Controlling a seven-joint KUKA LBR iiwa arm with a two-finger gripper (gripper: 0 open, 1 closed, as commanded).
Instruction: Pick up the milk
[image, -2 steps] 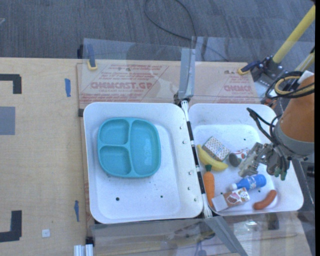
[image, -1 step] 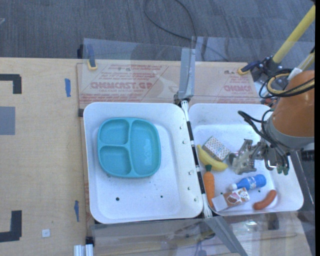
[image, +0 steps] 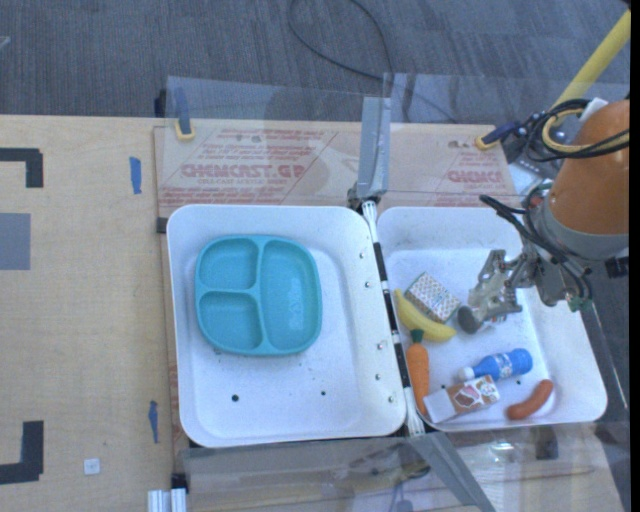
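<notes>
In the right-hand bin (image: 590, 340), the banana (image: 420, 318) lies near the middle wall. The grey arm (image: 590, 170) comes in from the right, well above and right of the banana, its orange band bulking over the bin's far right corner with cables looped beside it. From there the wrist bends down and leftward, so the gripper (image: 490, 300) hangs just right of the banana, at about the same height in the view, over bare bin floor. The metal parts blur together, and whether the claw is open or closed cannot be told; nothing can be seen held in it.

Behind the banana, beyond the bins' far rims, a cardboard sheet (image: 260, 165) carries red print that seems to read "CHEMCAST GP", though it is faint.

The milk (image: 465, 397), a small carton in brown, white and red, lies on its side below and slightly right of the banana, close to the near rim and well apart from the gripper. Its long axis runs almost left to right, the right end tipped a little away from the camera. Its label is too small to read, and which end is the top cannot be told.
</notes>
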